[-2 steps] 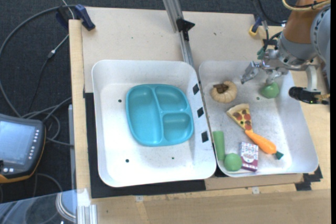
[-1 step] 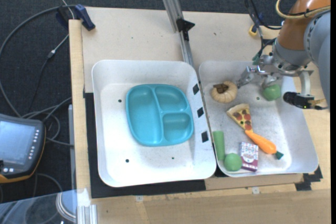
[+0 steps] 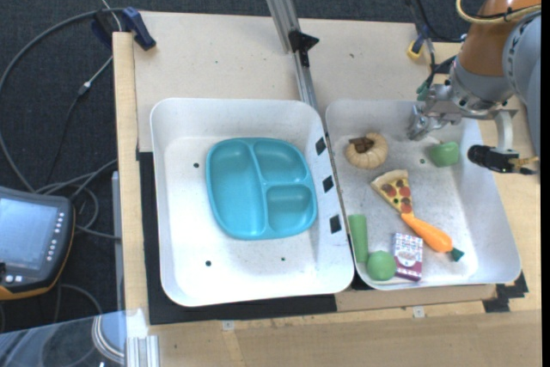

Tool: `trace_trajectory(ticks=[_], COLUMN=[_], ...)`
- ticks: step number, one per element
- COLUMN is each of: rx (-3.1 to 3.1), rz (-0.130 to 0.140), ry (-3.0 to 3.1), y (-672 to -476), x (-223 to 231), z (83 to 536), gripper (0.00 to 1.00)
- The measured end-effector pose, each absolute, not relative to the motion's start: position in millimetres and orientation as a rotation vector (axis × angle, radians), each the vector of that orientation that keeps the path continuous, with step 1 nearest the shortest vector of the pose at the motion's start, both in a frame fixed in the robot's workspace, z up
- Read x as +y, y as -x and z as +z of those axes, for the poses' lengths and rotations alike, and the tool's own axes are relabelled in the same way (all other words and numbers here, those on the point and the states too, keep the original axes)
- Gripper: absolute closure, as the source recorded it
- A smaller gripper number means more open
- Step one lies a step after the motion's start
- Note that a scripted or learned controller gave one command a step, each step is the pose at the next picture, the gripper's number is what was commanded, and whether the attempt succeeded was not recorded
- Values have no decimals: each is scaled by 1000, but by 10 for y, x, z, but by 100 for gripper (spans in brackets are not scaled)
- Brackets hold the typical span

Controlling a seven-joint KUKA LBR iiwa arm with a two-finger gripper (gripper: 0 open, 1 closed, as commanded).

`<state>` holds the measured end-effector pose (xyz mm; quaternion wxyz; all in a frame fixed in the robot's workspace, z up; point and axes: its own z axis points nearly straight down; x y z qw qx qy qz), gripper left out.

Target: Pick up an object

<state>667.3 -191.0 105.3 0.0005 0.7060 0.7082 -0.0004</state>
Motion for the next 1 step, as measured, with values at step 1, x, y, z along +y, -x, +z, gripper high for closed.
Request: trace_trajectory(ticks=[1], rx=[2218], rz=[7], ry=[-2214], y=[-6781], x=[-1915], z=[1664], gripper=[100])
